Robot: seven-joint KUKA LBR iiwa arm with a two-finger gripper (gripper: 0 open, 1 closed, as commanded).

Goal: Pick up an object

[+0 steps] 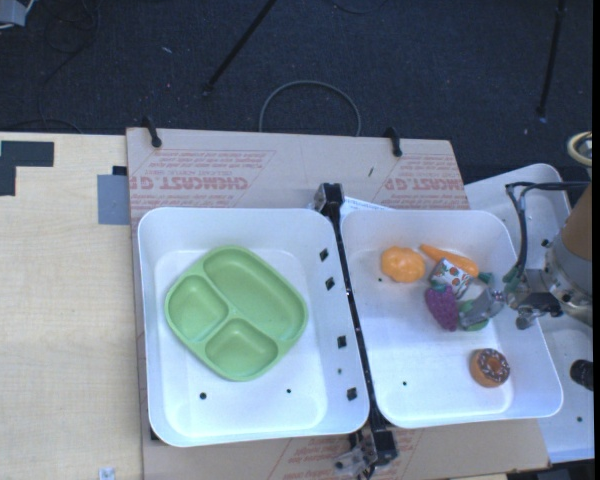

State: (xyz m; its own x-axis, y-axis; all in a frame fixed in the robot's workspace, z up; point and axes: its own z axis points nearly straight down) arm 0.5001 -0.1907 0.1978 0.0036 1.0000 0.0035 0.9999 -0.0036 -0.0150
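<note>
Grapes (442, 305), a purple toy bunch, lay in the right bin (420, 408), touching the carrot (450, 259) behind them. The gripper (485, 306) sat just right of the grapes; its finger spread I could not tell. Crowding risked a grab catching two toys, or slipping.

divided plate (236, 311) in left bin (170, 233) — toys (442, 286) in right bin (540, 398)

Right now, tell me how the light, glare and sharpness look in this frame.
Camera view: light is even and soft, with faint shadows under the green plate; the white bins are bright, nearly washed out; the image is slightly soft, so the toys around the purple grapes blur together near the end effector.
</note>
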